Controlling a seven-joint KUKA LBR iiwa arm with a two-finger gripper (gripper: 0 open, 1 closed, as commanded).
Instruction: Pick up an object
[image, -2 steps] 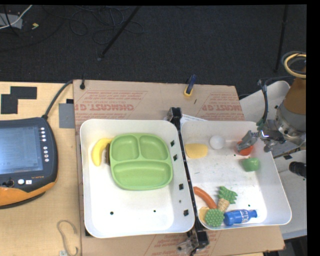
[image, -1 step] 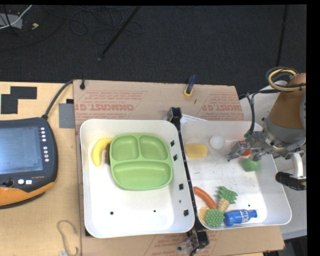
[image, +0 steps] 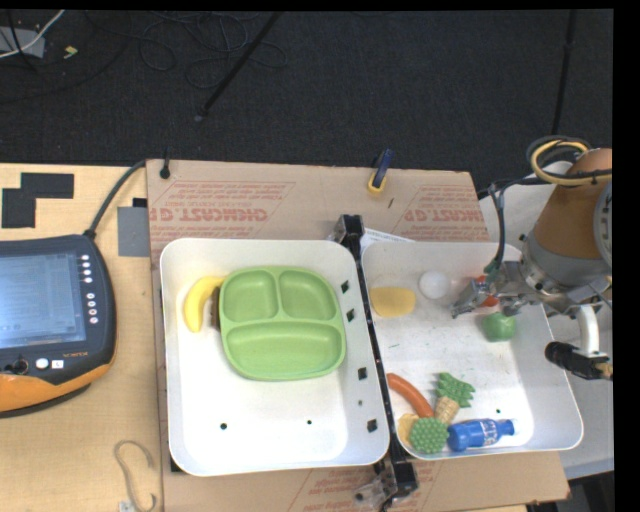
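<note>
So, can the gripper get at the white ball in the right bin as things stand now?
Probably yes. The white ball lies alone on the bin floor, just left of the gripper, with only the yellow piece beside it.

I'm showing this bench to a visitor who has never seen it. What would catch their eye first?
Probably the big green divided plate in the left bin, with a yellow banana tucked against its left edge. Next, the arm's hand low over the right bin, beside a small green object, and the cluster of toys at that bin's front, including a blue bottle.
</note>
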